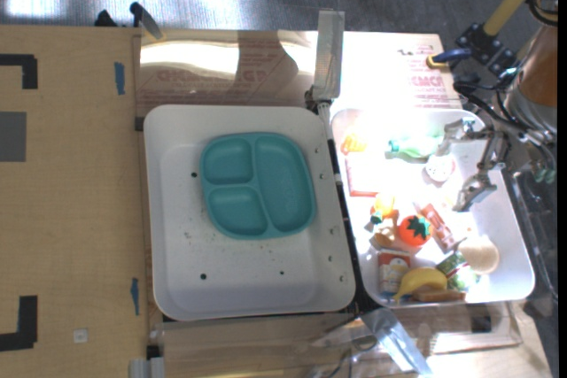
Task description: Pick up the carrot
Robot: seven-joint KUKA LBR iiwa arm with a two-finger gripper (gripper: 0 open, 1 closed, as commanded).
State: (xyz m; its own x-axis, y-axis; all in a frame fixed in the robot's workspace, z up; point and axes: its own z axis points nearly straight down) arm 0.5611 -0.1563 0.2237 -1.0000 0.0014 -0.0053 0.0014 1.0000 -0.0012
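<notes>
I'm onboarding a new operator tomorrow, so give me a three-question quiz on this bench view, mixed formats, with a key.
1. True or false: the teal divided plate lies in the left bin.
2. Multiple choice: the banana lies in the right bin at its
A. near end
B. far end
C. middle
3. Fill in: the gripper hangs over the ____ bin, apart from the tomato-like red toy.

Key: 1 true; 2 A; 3 right.
</notes>
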